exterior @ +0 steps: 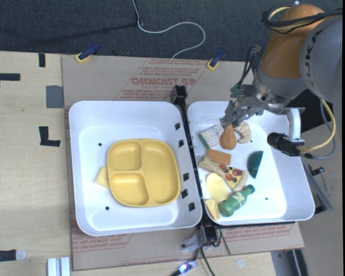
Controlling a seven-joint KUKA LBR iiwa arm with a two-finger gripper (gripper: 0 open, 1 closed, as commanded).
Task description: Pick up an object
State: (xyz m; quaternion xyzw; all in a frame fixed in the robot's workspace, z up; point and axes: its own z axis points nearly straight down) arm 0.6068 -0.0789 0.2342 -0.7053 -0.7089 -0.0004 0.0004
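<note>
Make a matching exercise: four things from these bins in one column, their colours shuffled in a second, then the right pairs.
Things:
1. divided plate
2. bottle
3. pear-shaped piece
4. block

Colours:
A. green
B. orange
C. yellow
D. brown

Pairs: 1-C, 2-A, 3-D, 4-B

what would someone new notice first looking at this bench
Probably the big yellow divided plate lying alone in the left bin. Next, the cluster of toy food in the right bin: a green bottle near the front, a dark green piece to its right, and a brown pear-shaped item further back. The end effector hangs right above that brown item, below the arm's orange band.
</note>
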